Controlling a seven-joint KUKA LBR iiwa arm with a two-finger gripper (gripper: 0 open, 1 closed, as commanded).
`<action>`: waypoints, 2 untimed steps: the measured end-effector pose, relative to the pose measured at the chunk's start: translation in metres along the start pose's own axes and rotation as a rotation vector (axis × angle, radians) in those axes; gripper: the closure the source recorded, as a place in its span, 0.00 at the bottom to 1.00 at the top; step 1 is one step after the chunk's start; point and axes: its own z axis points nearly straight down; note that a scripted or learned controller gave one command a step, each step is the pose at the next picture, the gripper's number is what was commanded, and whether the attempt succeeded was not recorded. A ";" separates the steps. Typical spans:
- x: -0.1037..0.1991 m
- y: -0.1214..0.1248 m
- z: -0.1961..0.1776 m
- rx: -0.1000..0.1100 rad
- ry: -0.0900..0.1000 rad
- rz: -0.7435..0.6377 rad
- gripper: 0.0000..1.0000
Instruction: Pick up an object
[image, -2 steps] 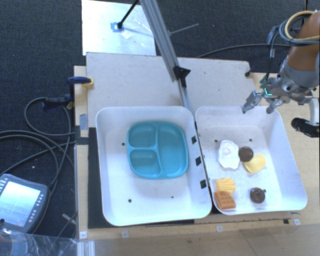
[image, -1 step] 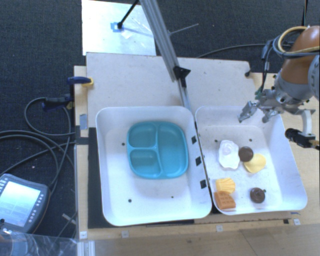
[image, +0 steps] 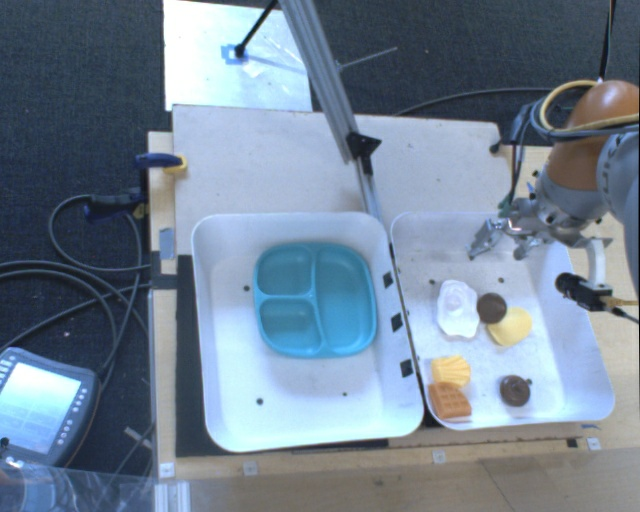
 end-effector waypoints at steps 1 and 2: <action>0.000 0.000 0.033 -0.002 0.000 -0.002 0.00; 0.000 0.002 0.019 -0.008 -0.002 -0.004 1.00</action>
